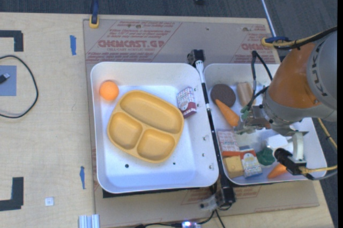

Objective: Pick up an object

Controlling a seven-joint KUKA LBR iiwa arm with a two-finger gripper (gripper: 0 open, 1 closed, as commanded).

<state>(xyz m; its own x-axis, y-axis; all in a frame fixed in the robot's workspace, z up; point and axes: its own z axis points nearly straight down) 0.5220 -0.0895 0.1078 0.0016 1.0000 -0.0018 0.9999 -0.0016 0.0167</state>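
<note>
My gripper (247, 124) hangs low over the middle of the right bin (319, 153), under the grey wrist and orange band. Directly to its left lies an orange carrot (227, 112), pointing up-left. A brown round disc (223, 95) and a tan cylinder (244, 93) lie at the bin's far end. Below the gripper sit a printed packet (228, 141), a yellow block (233, 165), a small carton (251, 164), a green piece (265, 157) and an orange piece (277, 171).
The left bin (107, 168) holds a yellow three-part tray (145, 125), an orange ball (109, 90) at its far left corner and a red-and-white carton (186, 101) by its right wall. A black cable and clip run between the bins.
</note>
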